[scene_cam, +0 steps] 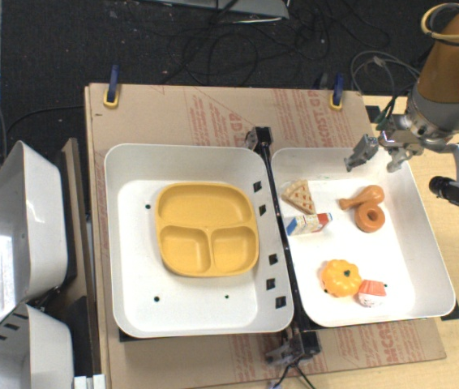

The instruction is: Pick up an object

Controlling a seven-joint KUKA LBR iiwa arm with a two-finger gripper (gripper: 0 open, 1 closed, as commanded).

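Note:
The right bin (424, 241) holds several small toy foods: a tan waffle-patterned wedge (298, 194), a small white carton with red and blue marks (309, 223), an orange-brown drumstick and ring (366, 209), a yellow pumpkin (340, 278), and a red-and-white piece (371, 292). My gripper (379, 157) hovers over the bin's far right corner, above and behind the drumstick. Its two fingers are spread apart with nothing between them.
The left bin (124, 241) holds a yellow divided plate (208, 228). A black divider with clips (274, 225) runs between the bins. Both sit on a cardboard sheet (213, 112) held by blue-and-yellow clamps. White containers (15, 225) stand at the far left.

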